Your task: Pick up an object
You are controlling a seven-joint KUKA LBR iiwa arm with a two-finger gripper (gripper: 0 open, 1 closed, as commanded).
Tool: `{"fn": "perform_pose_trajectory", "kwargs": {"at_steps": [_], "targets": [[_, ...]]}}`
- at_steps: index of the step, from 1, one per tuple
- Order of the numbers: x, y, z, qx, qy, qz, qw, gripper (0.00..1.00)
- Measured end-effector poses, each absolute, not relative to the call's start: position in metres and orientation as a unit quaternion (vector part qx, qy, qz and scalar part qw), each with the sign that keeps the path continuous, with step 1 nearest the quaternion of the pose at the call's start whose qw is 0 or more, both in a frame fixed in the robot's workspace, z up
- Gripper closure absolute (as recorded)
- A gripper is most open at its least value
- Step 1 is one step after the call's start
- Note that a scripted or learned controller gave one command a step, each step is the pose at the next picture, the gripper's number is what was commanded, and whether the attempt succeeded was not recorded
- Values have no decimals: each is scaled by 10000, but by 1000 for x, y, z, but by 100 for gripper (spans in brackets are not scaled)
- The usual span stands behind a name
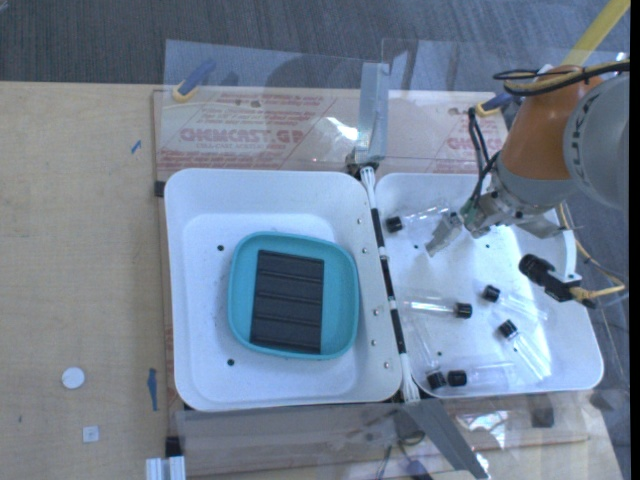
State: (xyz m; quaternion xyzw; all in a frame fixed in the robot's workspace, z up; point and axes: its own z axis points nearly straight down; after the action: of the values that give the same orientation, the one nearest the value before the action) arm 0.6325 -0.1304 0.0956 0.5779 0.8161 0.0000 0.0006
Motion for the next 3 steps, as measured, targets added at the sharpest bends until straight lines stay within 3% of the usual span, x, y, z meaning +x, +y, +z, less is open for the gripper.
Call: {"fn": "perform_pose_trajectory", "kwargs": {"at_steps": [1, 2, 3], "targets": [[631, -104, 88, 5691, 8222, -4, 7, 0], [634, -104, 101, 5693, 8221, 25, 38, 100], [556, -99, 104, 4769, 8790, 4, 0, 100]]}}
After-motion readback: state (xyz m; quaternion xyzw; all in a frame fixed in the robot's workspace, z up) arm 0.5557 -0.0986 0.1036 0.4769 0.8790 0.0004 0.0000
